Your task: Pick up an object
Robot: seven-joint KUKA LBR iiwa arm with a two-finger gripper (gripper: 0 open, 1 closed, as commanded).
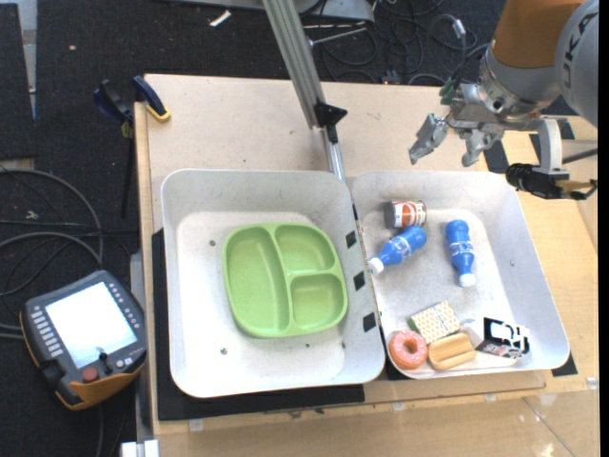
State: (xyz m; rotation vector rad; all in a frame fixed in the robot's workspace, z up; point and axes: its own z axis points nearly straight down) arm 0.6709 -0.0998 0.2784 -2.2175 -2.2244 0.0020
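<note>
My gripper (pixel 450 148) hangs open above the far edge of the right bin (pixel 533 255), with nothing between its fingers. Below it in that bin lie a small red and white can (pixel 407 214), a blue bottle (pixel 399 248) pointing left, and a second blue bottle (pixel 461 250) lying lengthwise. Near the bin's front sit a pink donut (pixel 409 349), a tan bread roll (pixel 451 351), a checkered cracker (pixel 436 320) and a black and white packet (pixel 503 338).
The left bin (pixel 186 255) holds a green divided plate (pixel 285 277). A metal pole (pixel 297 50) slants up from the divider between the bins. A teach pendant (pixel 81 336) lies off the bench at left, and a blue and yellow clamp (pixel 133 98) sits at the bench's far left corner.
</note>
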